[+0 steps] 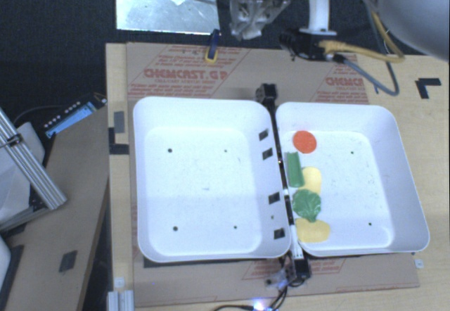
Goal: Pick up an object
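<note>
Two shallow white bins sit side by side on a bench, seen from above at a slant. The left bin (204, 176) is bare white plastic. The right bin (365, 183) holds a row of small toy foods along its left wall: an orange-red disc (304, 141) nearest the far edge, then a green stick-shaped piece (293, 169), a pale yellow rounded piece (311, 179) touching it, a dark green leafy piece (307, 204), and a yellow piece (313, 231) near the near left corner. The gripper (247, 17) hangs high beyond the far edge of the bins, over the cardboard sheet (186, 72), well apart from every object; whether it is spread or pressed together cannot be told, and nothing shows in its grasp. Picking has not begun. The pieces crowd each other and hug the bin wall, so a descent could strike the wall, nudge neighbours, or close on a flat piece and slip off.
</note>
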`<state>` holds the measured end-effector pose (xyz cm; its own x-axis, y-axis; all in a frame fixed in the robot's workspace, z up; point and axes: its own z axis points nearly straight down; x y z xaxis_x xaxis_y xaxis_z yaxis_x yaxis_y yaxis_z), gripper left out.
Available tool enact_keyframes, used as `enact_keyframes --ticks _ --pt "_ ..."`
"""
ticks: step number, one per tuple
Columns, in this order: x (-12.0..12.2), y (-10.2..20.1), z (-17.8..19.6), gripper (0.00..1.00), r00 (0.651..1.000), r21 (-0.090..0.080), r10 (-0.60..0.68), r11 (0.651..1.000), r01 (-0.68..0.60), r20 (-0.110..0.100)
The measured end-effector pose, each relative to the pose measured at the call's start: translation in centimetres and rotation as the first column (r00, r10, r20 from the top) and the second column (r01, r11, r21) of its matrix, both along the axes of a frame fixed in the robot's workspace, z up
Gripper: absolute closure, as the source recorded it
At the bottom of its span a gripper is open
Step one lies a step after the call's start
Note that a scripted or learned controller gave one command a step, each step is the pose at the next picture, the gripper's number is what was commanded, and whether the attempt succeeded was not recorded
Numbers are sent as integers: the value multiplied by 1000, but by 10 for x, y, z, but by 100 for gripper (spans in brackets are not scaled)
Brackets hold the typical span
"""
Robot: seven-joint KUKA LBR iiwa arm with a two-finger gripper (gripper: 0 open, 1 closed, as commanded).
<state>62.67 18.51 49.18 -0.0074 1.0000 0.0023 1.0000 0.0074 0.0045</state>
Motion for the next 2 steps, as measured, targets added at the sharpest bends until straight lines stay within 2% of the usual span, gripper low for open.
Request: enact_keyframes --ticks 1,2 --pt "-24 27 32 100 1000 0 -1 1000 1 0" --pt "44 -18 43 100 1000 -4 -11 1000 11 0"
